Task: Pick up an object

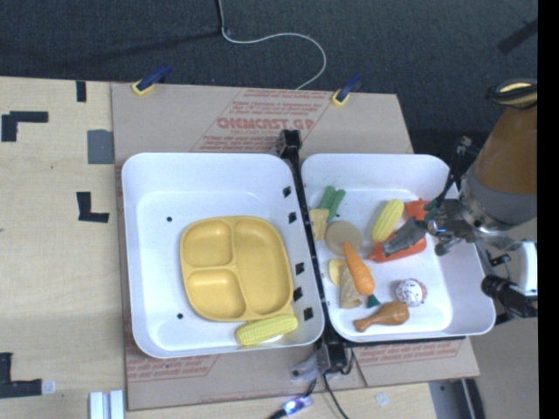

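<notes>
The grey arm with its orange band point(511, 151) reached in over the right rim of the right-hand shallow white bin point(437, 166); its two-finger gripper point(409, 236) lay low in that bin, its dark fingers slightly apart beside a red-orange toy piece point(403, 250), though whether they gripped it could not be told; a yellow toy corn cob point(387, 219) lay just left of the fingers. Near the dividing edge sat a green toy vegetable point(333, 201), a tan round disc point(342, 235), an orange toy carrot point(358, 267) and a tan bread slice point(349, 291); toward the near rim lay a brown toy drumstick point(383, 317) and a small white-and-red ball point(410, 292). The left-hand white bin point(148, 190) held a yellow compartment plate point(234, 264) with a second yellow corn cob point(266, 328) at its near edge; bare floor remained along its far and left walls.
</notes>
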